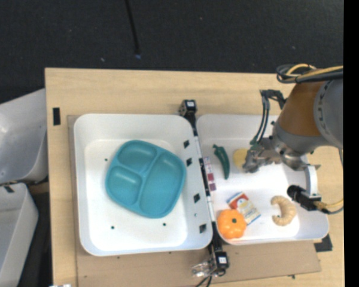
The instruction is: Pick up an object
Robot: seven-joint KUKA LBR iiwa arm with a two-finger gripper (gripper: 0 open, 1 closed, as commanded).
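Hangs low in the right white bin (323, 229), tool (253, 162) just beside a small yellow lump (240, 156) and a green toy pepper (221, 159). Cannot tell the tool's state. Looks light, hard, smooth. Best pinched across the middle.

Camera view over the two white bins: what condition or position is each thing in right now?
Teal plate: flat, right way up, in the left bin.
Green pepper: lying in the right bin, near the divider.
Orange pumpkin: sitting at the right bin's front edge.
Small carton: lying flat, touching the pumpkin.
Croissant: lying apart, to the right.
Yellow item: partly hidden by the gripper.
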